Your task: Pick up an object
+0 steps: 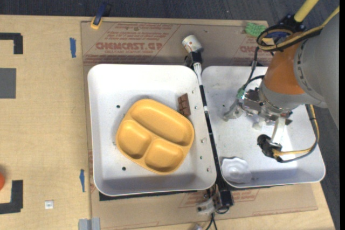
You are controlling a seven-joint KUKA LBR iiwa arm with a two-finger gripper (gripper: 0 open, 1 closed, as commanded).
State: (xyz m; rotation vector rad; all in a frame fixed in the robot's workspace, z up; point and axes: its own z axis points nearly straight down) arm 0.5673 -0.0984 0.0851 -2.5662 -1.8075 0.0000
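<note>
Plywood bench (43,116) and brown cardboard are lying under two shallow white bins, set side by side with a black divider strip (207,121) running between them. Taking that strip as the landmark: the left bin (102,116) is holding a yellow divided tray (155,134), lying tilted just left of the strip, with a small brown block (184,105) sitting between the tray's upper edge and the strip. Right of the strip, the gripper (264,113) is hanging low over the middle of the right bin (307,169), and whether anything is in its grasp cannot be told. A small white crumpled object (235,168) is lying close to the strip at the bin's near wall, apart from the gripper and nearer the camera. Bare white floor is showing between the strip and the gripper.
</note>
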